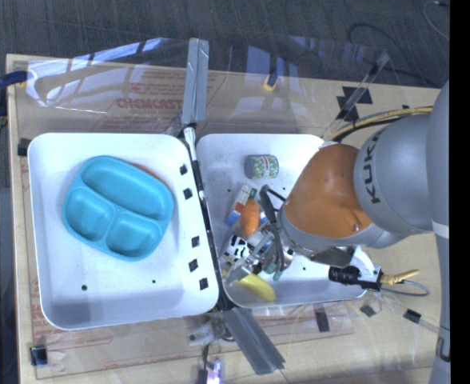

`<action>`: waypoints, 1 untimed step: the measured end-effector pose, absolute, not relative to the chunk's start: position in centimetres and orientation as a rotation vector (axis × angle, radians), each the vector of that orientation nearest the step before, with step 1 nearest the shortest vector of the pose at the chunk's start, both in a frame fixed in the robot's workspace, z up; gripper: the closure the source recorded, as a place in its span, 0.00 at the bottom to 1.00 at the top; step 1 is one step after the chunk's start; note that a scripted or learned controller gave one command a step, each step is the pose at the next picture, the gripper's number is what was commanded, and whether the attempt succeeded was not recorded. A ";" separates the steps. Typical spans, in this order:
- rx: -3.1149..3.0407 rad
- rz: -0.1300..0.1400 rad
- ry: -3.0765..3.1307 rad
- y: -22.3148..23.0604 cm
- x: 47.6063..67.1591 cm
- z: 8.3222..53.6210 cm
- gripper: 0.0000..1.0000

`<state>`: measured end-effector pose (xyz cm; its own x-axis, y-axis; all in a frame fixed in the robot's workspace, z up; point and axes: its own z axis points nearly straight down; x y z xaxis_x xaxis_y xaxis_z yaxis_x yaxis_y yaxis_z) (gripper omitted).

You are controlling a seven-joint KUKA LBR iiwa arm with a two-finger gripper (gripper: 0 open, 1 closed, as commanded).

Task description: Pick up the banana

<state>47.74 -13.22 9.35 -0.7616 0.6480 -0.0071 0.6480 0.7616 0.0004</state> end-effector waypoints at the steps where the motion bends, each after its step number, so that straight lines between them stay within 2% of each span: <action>1: 1.232 -0.027 2.880 -12.7 47.5 9.5 0.00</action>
